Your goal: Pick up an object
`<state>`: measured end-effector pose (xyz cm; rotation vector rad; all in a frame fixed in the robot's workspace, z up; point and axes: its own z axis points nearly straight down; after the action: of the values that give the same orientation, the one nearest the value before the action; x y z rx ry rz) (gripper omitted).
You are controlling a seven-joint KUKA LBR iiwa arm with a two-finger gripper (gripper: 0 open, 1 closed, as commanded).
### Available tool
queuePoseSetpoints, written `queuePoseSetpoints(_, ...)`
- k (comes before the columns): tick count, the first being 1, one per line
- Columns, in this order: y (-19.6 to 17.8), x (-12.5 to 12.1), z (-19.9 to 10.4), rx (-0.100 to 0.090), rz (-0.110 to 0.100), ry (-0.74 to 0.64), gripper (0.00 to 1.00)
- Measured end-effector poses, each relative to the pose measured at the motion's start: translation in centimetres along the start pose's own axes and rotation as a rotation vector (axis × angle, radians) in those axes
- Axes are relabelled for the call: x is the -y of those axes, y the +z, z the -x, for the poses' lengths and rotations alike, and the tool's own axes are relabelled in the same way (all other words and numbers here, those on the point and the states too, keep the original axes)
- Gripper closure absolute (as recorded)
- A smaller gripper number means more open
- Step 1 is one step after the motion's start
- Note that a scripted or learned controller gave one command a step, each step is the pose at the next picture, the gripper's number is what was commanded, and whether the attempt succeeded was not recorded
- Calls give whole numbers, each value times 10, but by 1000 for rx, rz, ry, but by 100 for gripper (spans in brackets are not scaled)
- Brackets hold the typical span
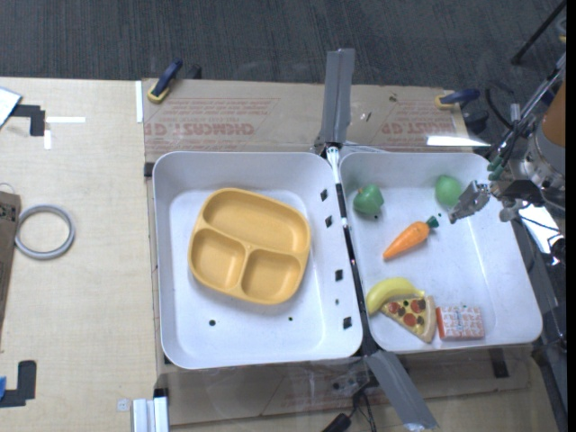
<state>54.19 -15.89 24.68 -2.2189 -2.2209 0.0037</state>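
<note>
Fingers: the gripper is seen over the right bin, at its upper right; how far the jaws are parted cannot be told at this size, and nothing is seen held between them.

Landmark: all places below are given relative to the carrot.

Task object: none is yet lifted; the nearest candidates are judged to be the carrot, just down and left of the gripper, and the green ball, just up and right of the carrot, near the gripper.

Right bin contents: the carrot lies tilted near the middle; a green pepper-like piece is placed up and left of it; a banana is found below it, touching a pizza slice; a small red-and-white box lies below and right.

Left bin: well to the left of the carrot, a yellow divided plate is held, with nothing seen in its compartments.

Risk, rolling: the green ball may be pushed aside if met off-centre.

Risk, slipping: the carrot's taper may let it slide out of a closing grasp.

Risk, wall: a descent near the bin's right wall may be blocked by contact with it.
</note>
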Motion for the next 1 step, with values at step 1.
queuePoseSetpoints(1, 81, -9, -33, 0, 1, -111, 0)
